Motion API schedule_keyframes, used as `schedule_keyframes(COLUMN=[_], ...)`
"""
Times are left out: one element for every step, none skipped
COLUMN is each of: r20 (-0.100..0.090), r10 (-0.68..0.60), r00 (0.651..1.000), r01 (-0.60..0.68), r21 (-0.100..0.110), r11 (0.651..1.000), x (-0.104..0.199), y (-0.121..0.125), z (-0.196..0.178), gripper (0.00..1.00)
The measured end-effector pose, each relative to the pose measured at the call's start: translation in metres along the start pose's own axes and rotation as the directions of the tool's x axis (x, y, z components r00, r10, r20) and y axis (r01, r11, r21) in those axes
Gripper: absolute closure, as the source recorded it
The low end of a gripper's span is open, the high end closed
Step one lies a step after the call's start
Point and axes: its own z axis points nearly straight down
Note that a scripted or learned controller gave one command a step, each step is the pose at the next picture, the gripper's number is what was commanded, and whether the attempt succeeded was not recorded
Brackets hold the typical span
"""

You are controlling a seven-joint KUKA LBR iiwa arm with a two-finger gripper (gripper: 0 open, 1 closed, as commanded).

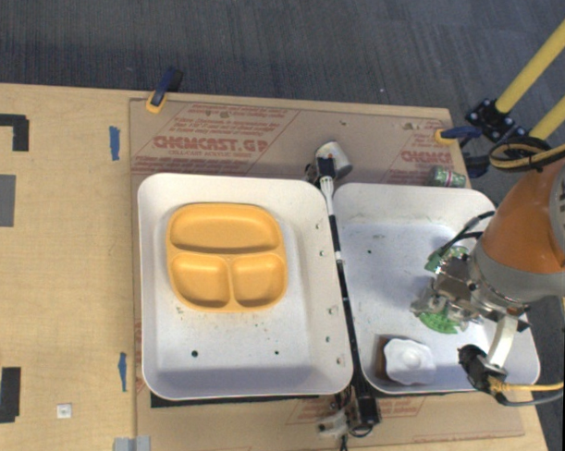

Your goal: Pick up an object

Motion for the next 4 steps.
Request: schedule_keyframes(r20=[0.001, 0.001, -0.004, -0.005], r10=[0.162, 0.162, 0.277, 0.239], r00=[0.987, 0.987, 0.961, 0.971], r01=[-0.162, -0.162, -0.277, -0.239], r21=[-0.004, -0.004, -0.004, -0.011], r11=[0.987, 0.987, 0.961, 0.971], x=[0.002, 0.003, -0.024, 0.021], y=[0.005, 0.005, 0.042, 0.099], z=[-0.009, -0.009, 0.067, 0.072], gripper=[1.00, 0.00, 0.00, 0.00])
